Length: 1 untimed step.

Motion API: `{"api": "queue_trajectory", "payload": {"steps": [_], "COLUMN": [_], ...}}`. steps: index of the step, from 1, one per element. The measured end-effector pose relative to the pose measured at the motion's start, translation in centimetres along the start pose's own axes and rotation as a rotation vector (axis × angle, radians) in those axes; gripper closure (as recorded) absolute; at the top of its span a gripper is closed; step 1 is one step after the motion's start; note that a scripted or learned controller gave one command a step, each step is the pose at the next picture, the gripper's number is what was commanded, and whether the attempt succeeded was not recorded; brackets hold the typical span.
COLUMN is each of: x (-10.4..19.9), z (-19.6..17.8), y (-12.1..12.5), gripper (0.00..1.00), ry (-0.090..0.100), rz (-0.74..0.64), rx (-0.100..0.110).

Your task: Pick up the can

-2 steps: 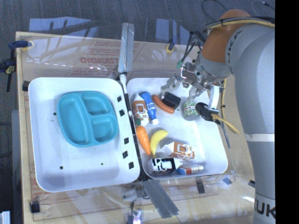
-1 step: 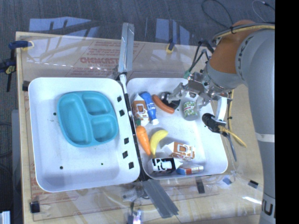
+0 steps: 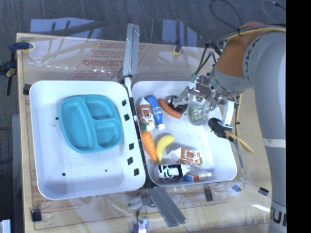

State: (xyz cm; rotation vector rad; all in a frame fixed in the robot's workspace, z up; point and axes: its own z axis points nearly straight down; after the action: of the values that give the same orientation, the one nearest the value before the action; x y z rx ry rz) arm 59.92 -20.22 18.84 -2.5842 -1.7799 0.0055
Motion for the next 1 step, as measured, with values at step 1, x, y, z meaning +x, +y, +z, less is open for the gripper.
{"api": "queue_trajectory", "payload": {"steps": [1], "x": [3.40], "z": [6.85], "y": [5.13], "gripper": [0.00], "ry": [0.000], "rz": [-0.033], "rx": [-0.010]}}
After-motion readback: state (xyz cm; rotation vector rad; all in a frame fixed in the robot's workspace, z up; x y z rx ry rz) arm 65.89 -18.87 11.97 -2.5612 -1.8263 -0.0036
